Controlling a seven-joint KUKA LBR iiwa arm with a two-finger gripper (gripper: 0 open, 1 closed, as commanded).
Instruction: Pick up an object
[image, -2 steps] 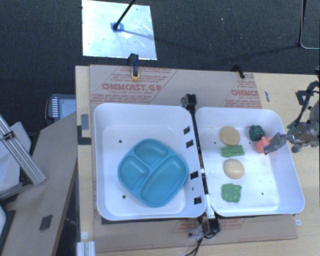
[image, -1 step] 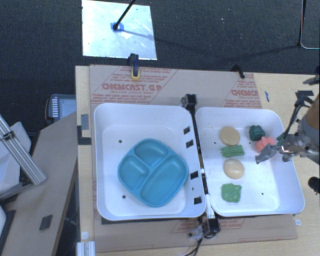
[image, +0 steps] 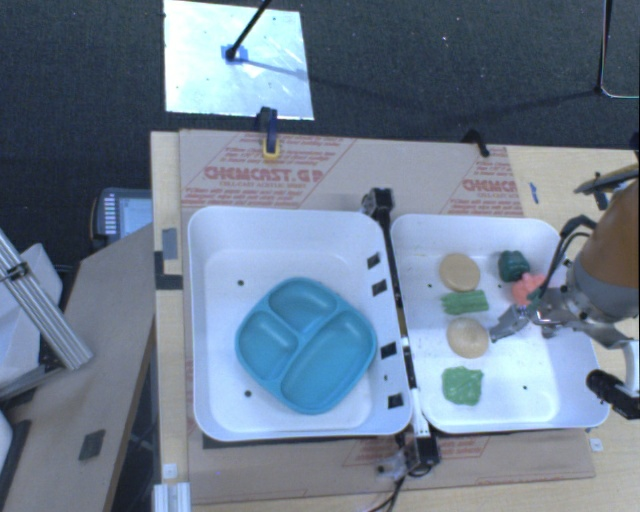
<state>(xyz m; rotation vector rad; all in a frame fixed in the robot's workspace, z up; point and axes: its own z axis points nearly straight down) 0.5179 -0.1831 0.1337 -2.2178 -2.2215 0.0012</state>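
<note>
The right bin (image: 560, 400) holds several small food toys. A tan round piece (image: 460, 270) lies at the back, with a dark green lump (image: 513, 265) to its right and a salmon-pink piece (image: 526, 290) just below that. Further forward come a green oblong block (image: 465, 302), a second tan round piece (image: 467, 338) and a leafy green piece (image: 462, 385) at the front. My gripper (image: 505, 326) reaches in from the right, low over the bin. Its tip is just right of the second tan piece and just below the pink one. Nothing can be seen held in it.
The left bin (image: 215, 400) holds a blue divided plate (image: 305, 344). A black clamped divider (image: 392, 320) runs between the two bins. Cardboard sheets lie under the bins, and a metal plate (image: 238, 60) sits at the back.
</note>
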